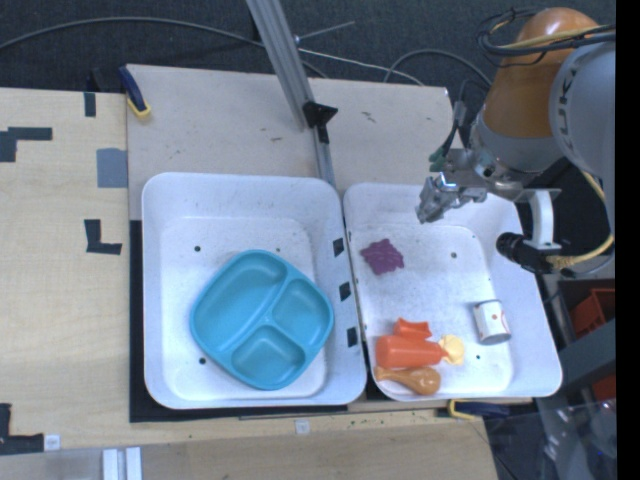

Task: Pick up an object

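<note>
The gripper (432, 208) hangs over the far edge of the right bin (520, 368) with nothing in it — whether it is open or closed, I cannot tell. Below it lies a purple toy (382, 257); toward the near edge sit an orange toy (407, 349), a tan drumstick (412, 378) and a small metal can (489, 320). The left bin (160, 268) holds a blue divided plate (262, 317).
</note>
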Motion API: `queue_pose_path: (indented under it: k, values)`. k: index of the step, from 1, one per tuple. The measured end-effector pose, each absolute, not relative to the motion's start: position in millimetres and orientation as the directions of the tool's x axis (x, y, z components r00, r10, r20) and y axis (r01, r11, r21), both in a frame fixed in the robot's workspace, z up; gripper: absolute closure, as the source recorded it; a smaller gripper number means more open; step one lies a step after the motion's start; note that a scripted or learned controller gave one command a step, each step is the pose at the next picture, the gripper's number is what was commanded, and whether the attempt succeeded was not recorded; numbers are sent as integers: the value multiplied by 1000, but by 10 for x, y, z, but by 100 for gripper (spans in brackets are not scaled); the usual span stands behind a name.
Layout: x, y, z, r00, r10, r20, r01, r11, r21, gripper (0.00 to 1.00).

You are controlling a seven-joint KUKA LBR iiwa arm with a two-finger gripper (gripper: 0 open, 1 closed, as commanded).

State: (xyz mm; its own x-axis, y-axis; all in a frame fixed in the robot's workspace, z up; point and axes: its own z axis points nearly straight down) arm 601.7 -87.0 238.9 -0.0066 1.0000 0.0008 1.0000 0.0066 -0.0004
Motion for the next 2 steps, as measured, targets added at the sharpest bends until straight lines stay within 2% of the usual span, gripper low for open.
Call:
queue_pose_path:
  k: [1, 2]
  values:
    - [6221, -432, 2342, -6, 1000, 1, 1000, 6, 0, 100]
    - [6330, 140, 2225, -7, 1000, 1, 1000, 7, -2, 100]
